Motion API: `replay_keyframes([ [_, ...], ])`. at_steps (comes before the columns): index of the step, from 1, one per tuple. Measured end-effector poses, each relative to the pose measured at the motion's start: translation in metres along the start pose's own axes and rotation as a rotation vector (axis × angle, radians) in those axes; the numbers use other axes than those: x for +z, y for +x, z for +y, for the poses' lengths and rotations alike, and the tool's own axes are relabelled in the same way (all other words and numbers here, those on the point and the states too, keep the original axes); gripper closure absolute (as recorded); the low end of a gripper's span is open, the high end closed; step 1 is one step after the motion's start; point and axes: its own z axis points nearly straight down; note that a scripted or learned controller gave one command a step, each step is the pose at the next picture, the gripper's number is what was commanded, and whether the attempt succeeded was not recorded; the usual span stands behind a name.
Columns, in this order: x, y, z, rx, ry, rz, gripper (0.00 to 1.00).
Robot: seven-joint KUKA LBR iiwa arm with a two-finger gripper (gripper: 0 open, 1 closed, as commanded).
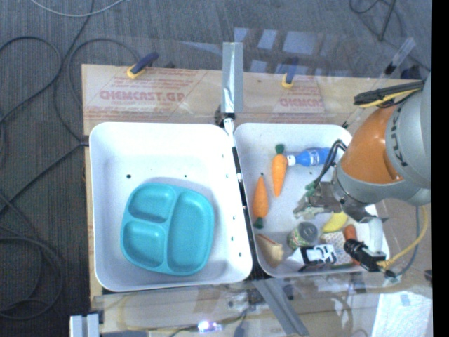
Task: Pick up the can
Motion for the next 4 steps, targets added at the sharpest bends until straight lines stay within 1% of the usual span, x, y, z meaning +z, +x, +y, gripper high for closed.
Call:
replay_keyframes([
  [1, 0.0171, 0.0157, 0.0133, 0.021, 0.004, -0.001, 1.00],
  [2, 0.0176, 0.0167, 0.0142, 0.020, 0.002, -0.001, 0.00],
  [3, 0.0084, 0.0165, 0.0145, 0.020, 0.002, -0.002, 1.00],
  [4, 0.0084, 0.0165, 0.0144, 0.020, 0.003, -0.002, 0.00],
])
